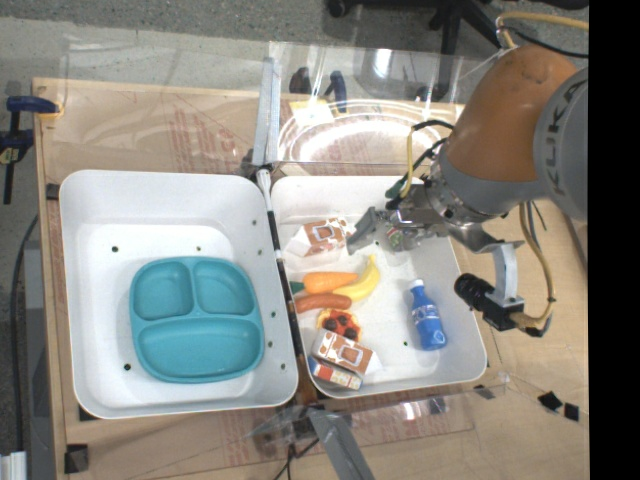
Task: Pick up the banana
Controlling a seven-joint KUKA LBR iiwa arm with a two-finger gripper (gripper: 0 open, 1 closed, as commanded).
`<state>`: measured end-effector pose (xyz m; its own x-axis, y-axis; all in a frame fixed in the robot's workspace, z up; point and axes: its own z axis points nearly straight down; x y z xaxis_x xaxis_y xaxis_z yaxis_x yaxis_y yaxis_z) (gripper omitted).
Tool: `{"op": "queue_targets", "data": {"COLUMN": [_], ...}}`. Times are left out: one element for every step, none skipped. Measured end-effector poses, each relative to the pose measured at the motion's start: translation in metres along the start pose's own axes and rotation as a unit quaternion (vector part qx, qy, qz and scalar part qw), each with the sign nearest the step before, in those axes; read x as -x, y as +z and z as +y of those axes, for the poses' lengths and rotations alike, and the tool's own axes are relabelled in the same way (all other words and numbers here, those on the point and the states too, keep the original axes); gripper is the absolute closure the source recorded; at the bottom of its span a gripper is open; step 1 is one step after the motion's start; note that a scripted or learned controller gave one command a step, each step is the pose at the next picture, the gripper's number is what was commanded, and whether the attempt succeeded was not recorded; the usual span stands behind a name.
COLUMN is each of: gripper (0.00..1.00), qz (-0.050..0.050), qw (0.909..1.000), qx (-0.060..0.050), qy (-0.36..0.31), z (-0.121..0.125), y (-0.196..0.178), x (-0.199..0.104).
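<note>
Gripper (385, 230) hangs over the right bin (460, 358), and honestly I can't tell how it's set. The banana (366, 280) lies just below it, touching the 2 carrots (325, 290), with a blue bottle (427, 315) nearby.

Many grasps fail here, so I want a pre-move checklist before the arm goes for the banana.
1. Banana in view, in the right bin: ok.
2. End effector above the banana's upper end: ok.
3. Finger state: cannot tell.
4. Banana free of neighbours: not ok, the carrots lie against it.
5. Blue bottle apart from the banana: ok.
6. Banana held: not ok, it lies on the bin floor.
</note>
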<state>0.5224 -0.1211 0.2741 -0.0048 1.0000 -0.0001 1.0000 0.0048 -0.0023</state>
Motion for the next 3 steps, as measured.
{"op": "queue_targets", "data": {"gripper": [0.0, 0.0, 0.0], "qz": [0.0, 0.0, -0.001], "qw": [0.9961, 0.9892, 0.9878], "qx": [-0.001, 0.0, 0.001], "qy": [-0.088, -0.147, -0.156], "z": [0.032, 0.049, 0.057], "y": [0.052, 0.099, 0.186], "x": [0.045, 0.082, 0.103]}}
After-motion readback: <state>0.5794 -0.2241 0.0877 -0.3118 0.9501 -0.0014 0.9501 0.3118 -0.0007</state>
